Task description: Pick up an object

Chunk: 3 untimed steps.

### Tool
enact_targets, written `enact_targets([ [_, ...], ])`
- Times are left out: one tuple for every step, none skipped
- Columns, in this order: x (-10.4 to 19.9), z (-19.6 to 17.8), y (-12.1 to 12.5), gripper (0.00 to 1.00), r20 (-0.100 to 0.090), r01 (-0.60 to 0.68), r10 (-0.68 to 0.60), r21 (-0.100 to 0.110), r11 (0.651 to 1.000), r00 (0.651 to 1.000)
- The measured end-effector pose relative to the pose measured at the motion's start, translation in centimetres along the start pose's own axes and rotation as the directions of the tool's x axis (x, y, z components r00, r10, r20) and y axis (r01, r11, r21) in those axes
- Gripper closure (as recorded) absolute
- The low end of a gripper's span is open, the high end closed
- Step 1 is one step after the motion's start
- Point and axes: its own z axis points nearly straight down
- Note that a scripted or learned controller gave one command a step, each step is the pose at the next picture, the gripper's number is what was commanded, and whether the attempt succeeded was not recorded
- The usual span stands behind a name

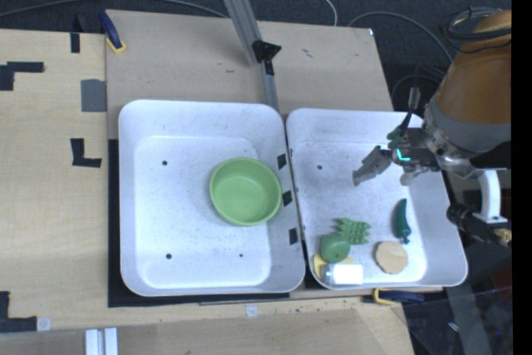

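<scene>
Presently the gripper (371, 168) hangs over the upper middle of the right bin (332, 122), at the right of the frame. Whether it is open or closed cannot be told from this view; nothing is seen held in it. The grey arm with its orange band (478, 87) enters from the right edge.

Candidate objects lie well below the gripper, clustered along the bin's lower edge: a green toy with leafy prongs (342, 240), a round tan piece (390, 257) at the lower right, a slim dark teal item (401, 219) just above that, and a white block (347, 273) against the lower rim, beside something yellow, unidentified. The left bin (150, 129) holds a green bowl (244, 191) near its centre.

Judgement: the approach is not yet made. The tan piece and the teal item sit apart from their neighbours and offer the cleanest grasp; the green toy touches the white block and risks a double contact. The descent should be centred on one object, clear of the bin wall.
</scene>
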Motion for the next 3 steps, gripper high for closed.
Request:
enact_targets([
  [-1.0,5.6,-0.4,0.00,0.000,-0.002,0.002,0.006,1.000,1.000],
  [-1.1,12.0,-0.8,0.00,-0.001,-0.002,0.002,0.008,1.000,1.000],
  [-1.0,17.3,-0.9,0.00,0.001,-0.001,0.001,0.001,1.000,1.000],
])
